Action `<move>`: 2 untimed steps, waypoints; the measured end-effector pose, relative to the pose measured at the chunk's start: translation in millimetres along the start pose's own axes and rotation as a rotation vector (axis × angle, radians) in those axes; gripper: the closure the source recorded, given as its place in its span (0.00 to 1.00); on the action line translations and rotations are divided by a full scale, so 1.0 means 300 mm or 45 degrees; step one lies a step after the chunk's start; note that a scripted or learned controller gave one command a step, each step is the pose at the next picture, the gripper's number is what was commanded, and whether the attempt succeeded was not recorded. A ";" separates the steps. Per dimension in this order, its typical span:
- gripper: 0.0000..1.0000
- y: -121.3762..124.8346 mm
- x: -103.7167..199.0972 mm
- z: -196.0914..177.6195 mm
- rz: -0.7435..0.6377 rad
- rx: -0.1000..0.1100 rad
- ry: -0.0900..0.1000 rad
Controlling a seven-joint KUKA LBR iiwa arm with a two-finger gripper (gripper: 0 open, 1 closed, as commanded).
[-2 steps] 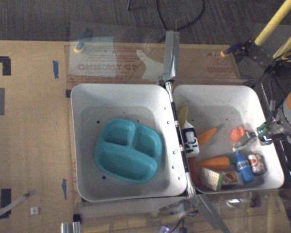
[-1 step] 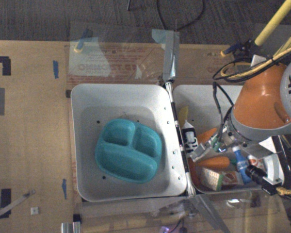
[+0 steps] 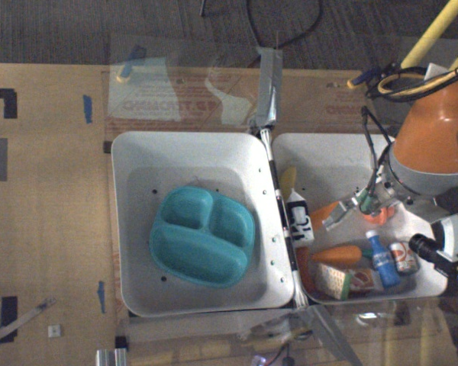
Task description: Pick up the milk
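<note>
The claw (image 3: 349,208) hung low over the right bin (image 3: 343,145), at the end of a grey arm with an orange band (image 3: 431,139) that reached in from the right. Whether the claw was wide, narrow or holding anything could not be told; its metal tip was small and partly blurred, and nothing was seen held in it. Just to the left of the claw, a little lower in the view, the milk carton (image 3: 298,217) lay against the left wall of the right bin, beside the divider between the two bins. The carton's long axis ran roughly up and down the view, along that wall, with its pale top end farther up. So the coming move would likely call for a short shift to the left. Below the claw lay one orange carrot-like piece (image 3: 337,255), one blue bottle (image 3: 382,260), one small red can (image 3: 402,257) and one sandwich-like piece (image 3: 337,282), all crowded near the lower edge of the right bin. Further left, the left bin (image 3: 137,158) held one teal divided plate (image 3: 203,235), well apart from the milk. There were two white bins, one arm and one milk carton.
</note>
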State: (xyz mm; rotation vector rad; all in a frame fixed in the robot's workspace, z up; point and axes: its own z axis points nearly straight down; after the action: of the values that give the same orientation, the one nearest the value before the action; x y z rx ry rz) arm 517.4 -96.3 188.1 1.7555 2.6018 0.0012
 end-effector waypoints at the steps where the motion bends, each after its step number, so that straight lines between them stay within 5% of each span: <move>1: 0.00 0.000 0.000 0.000 0.000 0.000 0.000; 2: 0.00 0.008 -0.124 0.329 -0.119 -0.007 -0.003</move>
State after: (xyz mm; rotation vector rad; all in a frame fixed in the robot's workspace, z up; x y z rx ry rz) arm 533.9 -130.0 89.4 1.6294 2.6765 0.0057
